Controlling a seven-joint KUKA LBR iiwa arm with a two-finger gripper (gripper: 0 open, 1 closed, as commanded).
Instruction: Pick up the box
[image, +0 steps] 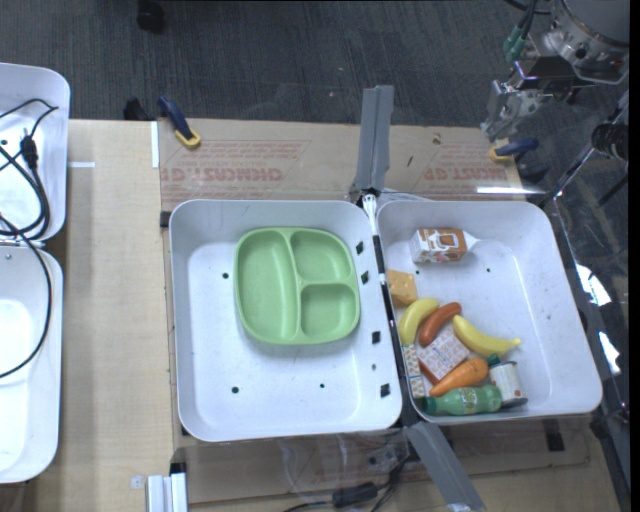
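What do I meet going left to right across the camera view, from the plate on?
green plate → cheese wedge → box → can; gripper sits up top right, past the bins.

Box (441, 245) behind bananas (485, 338) (right bin (545, 240))

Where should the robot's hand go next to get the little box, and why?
Probably down and toward the bench, to hang over the box. The gripper sits high past the right bin, far from everything. The box lies alone near that bin's far wall, apart from the pile of toy food, so it looks easy to reach.
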